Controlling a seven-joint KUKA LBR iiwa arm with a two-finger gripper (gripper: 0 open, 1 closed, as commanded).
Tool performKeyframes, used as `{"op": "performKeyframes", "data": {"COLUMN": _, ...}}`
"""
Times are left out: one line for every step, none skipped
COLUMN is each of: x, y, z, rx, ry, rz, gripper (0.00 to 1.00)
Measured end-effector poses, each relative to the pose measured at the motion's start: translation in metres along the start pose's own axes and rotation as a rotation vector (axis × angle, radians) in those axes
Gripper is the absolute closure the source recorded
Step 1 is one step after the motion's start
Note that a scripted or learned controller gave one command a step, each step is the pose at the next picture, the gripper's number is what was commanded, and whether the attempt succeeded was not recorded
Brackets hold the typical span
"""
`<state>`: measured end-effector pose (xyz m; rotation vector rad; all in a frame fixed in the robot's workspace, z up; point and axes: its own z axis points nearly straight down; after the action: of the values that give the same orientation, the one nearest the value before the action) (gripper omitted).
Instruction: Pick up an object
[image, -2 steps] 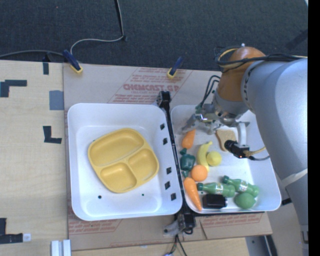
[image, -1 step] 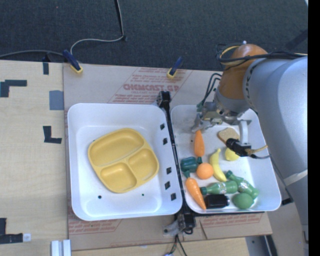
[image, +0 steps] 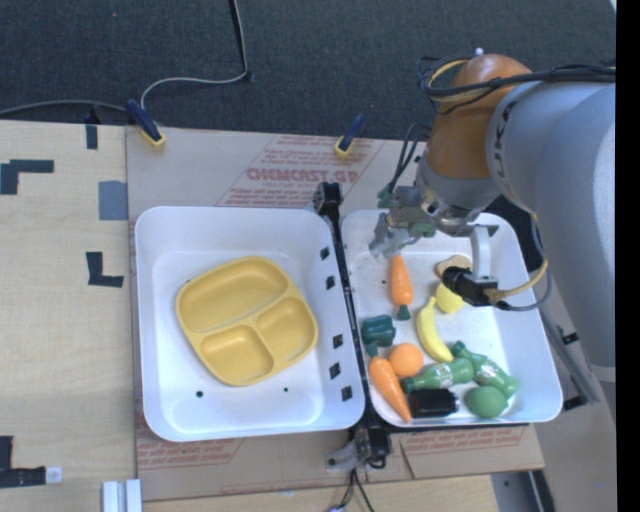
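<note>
The right bin (image: 520, 250) holds a heap of toy food. A small orange carrot (image: 400, 281) lies near its far left part. My gripper (image: 399, 233) hangs just above the carrot's upper end, at the bin's far side. Toward the front lie a banana (image: 433, 333), a yellow piece (image: 449, 297), a teal block (image: 377, 330), an orange ball (image: 405, 359), a second carrot (image: 388, 389), a green bottle (image: 450, 373), a black block (image: 432, 402) and a green lime (image: 485, 401). Nothing is visibly held.
The left bin (image: 160, 260) holds a yellow divided plate (image: 247, 318). A black clip strip (image: 336, 280) runs along the shared wall between the bins. The arm's orange band (image: 470, 110) and grey body loom over the right bin's far right corner.
</note>
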<state>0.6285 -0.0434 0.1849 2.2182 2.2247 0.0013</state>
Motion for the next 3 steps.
{"op": "performKeyframes", "data": {"x": 0.000, "y": -0.001, "z": 0.001, "rx": 0.002, "ry": 0.000, "rz": 0.001, "gripper": 0.00}}
{"op": "performKeyframes", "data": {"x": -0.052, "y": -0.006, "z": 0.076, "rx": 0.004, "ry": -0.002, "rz": 0.003, "gripper": 0.00}}
{"op": "performKeyframes", "data": {"x": -0.058, "y": 0.014, "z": 0.099, "rx": 0.000, "ry": -0.001, "rz": 0.001, "gripper": 0.00}}
